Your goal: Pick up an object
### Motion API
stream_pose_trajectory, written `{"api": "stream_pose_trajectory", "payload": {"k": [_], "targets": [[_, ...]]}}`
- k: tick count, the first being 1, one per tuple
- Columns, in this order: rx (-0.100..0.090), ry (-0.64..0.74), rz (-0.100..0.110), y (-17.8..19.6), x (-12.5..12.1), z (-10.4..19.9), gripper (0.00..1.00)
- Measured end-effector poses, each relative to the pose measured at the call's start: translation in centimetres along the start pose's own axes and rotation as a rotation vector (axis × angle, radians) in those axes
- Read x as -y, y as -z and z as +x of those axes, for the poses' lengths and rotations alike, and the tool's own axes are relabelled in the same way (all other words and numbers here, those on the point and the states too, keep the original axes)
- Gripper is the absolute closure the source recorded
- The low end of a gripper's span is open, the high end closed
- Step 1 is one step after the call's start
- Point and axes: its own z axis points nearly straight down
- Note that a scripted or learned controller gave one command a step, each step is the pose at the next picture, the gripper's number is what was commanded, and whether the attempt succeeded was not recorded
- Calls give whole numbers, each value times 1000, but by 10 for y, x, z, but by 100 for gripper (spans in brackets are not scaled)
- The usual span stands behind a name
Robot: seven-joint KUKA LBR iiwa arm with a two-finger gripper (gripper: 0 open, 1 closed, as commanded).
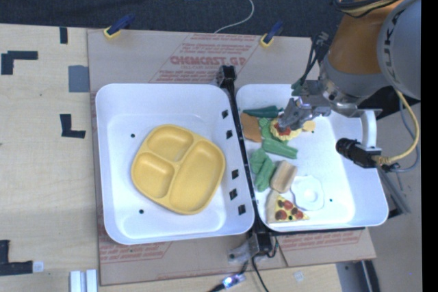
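My gripper point(287, 121) reaches down into the right bin point(356, 212) from the right, its tip over a small yellow and red toy food piece point(281, 129) near the bin's back left. Around it lie a dark green bean point(261, 111), an orange piece point(249, 129), a green pea pod point(279, 148), a green leafy piece point(260, 169), a tan bread roll point(282, 176), a fried egg point(308, 193) and a pizza slice point(286, 209). The tip is dark and small against the toys.
The left bin point(113, 147) holds a yellow divided plate point(178, 168). A black divider point(236, 140) runs between the bins. The arm's grey body with its orange band point(363, 31) hangs over the right bin's back right corner. A black fixture point(356, 151) sits at the right rim.
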Motion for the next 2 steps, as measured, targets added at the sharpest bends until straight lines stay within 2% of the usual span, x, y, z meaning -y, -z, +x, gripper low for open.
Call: {"api": "stream_pose_trajectory", "payload": {"k": [1, 2], "targets": [[1, -2, 0, -7, 9, 22, 100], [0, -2, -1, 1, 20, 17, 100]]}}
